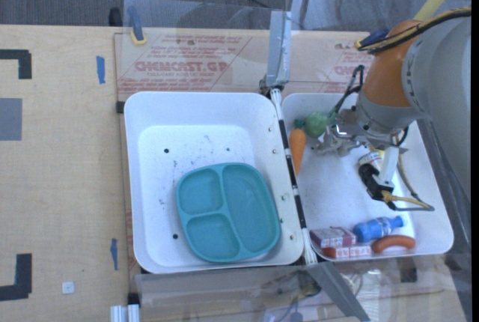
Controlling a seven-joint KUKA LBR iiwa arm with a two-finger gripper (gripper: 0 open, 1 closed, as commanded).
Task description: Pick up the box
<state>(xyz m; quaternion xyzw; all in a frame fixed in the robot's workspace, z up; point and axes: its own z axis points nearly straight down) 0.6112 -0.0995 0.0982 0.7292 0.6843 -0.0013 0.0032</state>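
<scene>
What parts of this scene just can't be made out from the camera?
- The hand: the arm's wrist above it hides how its fingers are set.
- The box: too small and blurred for its print to be read.
- The right bin: the arm covers its far right corner.

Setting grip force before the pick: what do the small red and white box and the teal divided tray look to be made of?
Small red and white box: probably printed cardboard; flat faces, crisp edges, matte. Teal divided tray: likely moulded plastic; uniform colour, rounded compartments, soft sheen.
</scene>
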